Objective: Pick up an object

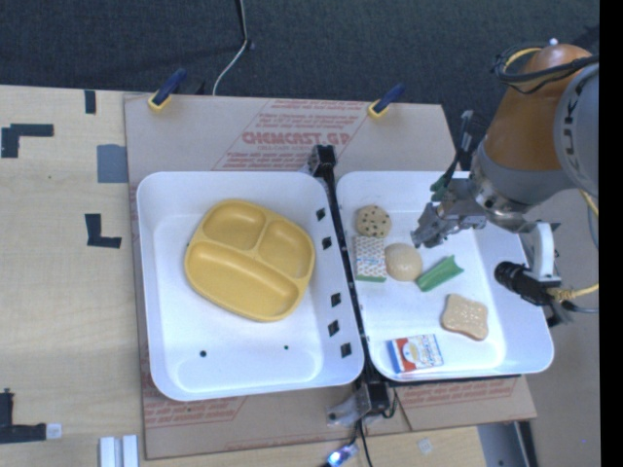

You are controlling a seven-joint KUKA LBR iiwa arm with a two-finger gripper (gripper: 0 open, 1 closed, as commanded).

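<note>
Within the left bin point(156, 261) a yellow divided plate point(250, 259) is left lying flat, out of play. Across the divider, in the right bin point(526, 358), a pale round piece point(403, 262) lies beside a green piece point(439, 273). Just above it the gripper point(428, 232) is hung, presumably for a descent; whether the jaws are apart cannot be told.

You are looking down at a light wooden bench point(58, 261) with a few dark marks. A brown cardboard sheet point(282, 134) with red print lies on it, held by two yellow-and-blue clamps point(167, 88) along its far edge. Two shallow white bins point(161, 358) sit side by side on the sheet.
</note>
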